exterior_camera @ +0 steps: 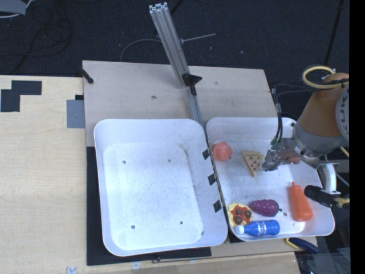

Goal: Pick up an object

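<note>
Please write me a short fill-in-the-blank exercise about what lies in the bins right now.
1. All the objects lie in the ____ bin as the camera sees it.
2. The hand is beside the ____-shaped wedge.
3. The bottle at the near edge is ____ in colour.
4. The purple grapes lie between the pizza toy and the ____ bottle.

Missing words: right; triangle; blue; orange

I see the bench (pixel 142 90) carrying two white bins side by side: left bin (pixel 151 187) at 9 o'clock, right bin (pixel 242 136) at 3 o'clock, rims touching.
</note>
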You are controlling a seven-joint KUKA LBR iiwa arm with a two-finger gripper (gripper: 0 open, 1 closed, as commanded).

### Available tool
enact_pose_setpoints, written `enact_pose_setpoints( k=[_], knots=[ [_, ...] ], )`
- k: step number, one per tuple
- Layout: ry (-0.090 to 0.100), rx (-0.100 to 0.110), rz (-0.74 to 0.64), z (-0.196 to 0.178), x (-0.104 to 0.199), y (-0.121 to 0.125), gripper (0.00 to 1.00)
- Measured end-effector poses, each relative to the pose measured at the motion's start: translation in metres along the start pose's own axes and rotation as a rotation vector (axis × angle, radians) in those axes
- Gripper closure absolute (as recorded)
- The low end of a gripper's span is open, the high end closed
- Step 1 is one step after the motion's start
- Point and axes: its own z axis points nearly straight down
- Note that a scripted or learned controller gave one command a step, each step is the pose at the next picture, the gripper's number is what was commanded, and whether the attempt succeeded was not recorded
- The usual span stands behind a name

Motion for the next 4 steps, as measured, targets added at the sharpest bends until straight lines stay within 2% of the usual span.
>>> enact_pose_setpoints(
  k=[1, 2, 4],
  knots=[
    [-0.001, -0.005, -0.002, -0.057, 0.009, 0.004, 1.00],
    [-0.001, -0.003, -0.001, -0.088, 0.008, 0.005, 1.00],
    [0.001, 0.000, -0.005, -0.091, 0.108, 0.003, 1.00]
  ],
)
